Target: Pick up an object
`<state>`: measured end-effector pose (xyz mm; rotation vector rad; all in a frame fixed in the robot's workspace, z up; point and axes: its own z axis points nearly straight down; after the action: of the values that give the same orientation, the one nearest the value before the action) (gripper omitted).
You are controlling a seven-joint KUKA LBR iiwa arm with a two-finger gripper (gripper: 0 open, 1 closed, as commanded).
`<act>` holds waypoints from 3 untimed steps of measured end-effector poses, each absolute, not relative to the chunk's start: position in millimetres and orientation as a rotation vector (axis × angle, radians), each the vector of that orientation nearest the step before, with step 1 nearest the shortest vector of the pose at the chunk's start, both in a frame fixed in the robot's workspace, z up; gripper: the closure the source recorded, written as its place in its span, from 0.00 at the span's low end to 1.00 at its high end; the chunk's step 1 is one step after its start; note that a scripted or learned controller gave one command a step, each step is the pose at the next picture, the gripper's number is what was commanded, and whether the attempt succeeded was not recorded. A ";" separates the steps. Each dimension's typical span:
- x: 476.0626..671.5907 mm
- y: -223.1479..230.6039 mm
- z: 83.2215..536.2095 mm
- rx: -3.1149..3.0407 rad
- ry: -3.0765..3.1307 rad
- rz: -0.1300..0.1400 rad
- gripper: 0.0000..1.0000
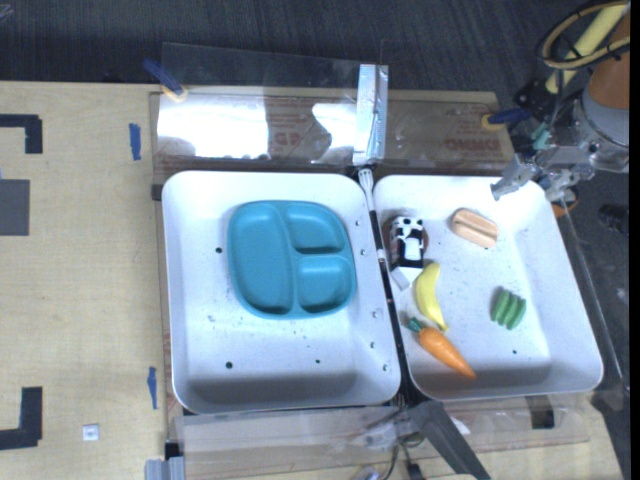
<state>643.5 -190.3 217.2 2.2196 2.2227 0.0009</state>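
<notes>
Gripper (520,176) hangs over the right white plastic bin's (575,298) far right corner, carrying nothing, finger state indiscernible; nearest target, the tan hot-dog-shaped toy (473,227), lies just inside that corner, so descend centred, straddling its narrow width.

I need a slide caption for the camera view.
Pincer above right bin's corner; banana, carrot inside.

A grey robot arm (600,118) with an orange band (610,83) above its wrist, yellow and black cables (580,33) looped overhead, and a pale metal gripper (525,173).
</notes>
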 end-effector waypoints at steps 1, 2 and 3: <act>657.9 -145.5 101.1 2.227 2.227 -0.007 0.00; 640.9 -141.3 86.3 1.911 2.491 0.002 0.00; 643.3 -142.3 99.7 1.909 2.484 0.008 1.00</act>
<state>643.3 -142.3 99.7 1.9091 2.4836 0.0081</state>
